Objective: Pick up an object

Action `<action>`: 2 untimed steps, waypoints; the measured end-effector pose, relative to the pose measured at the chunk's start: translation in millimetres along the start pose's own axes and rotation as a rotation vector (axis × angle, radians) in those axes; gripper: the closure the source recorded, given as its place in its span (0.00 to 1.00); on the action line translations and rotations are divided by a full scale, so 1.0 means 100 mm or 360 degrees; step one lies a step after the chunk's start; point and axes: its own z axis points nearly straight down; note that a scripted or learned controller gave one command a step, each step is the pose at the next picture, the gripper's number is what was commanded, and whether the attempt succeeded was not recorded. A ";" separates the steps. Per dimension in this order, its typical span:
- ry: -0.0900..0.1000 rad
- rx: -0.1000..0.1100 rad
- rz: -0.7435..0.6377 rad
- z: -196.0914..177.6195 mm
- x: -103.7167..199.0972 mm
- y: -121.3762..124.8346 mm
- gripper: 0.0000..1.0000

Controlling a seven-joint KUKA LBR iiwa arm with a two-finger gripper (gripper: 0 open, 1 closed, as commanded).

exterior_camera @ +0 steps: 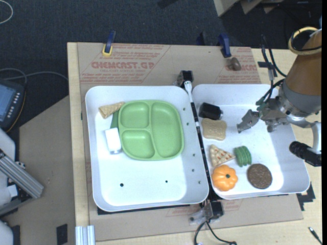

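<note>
Camera view: the gripper (pixel 259 120) is seen above the right bin (pixel 291 185), its fingers spread wide with nothing between them. A slice of bread (pixel 214 130), a black block (pixel 210 111), a pizza slice (pixel 220 155), a small pumpkin (pixel 225 177) and a brown cookie (pixel 259 176) are laid out in that bin.

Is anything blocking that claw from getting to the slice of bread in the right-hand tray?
Nothing visible does. The gripper hangs over bare white floor of the right bin, and the bread slice lies just to its left with open space between. The black object sits beyond the bread, not in the path.
</note>
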 end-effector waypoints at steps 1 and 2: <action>-0.0003 -0.0023 -0.0005 -0.08 0.00 0.03 0.00; -0.0001 -0.0014 -0.0004 0.36 0.06 0.02 0.00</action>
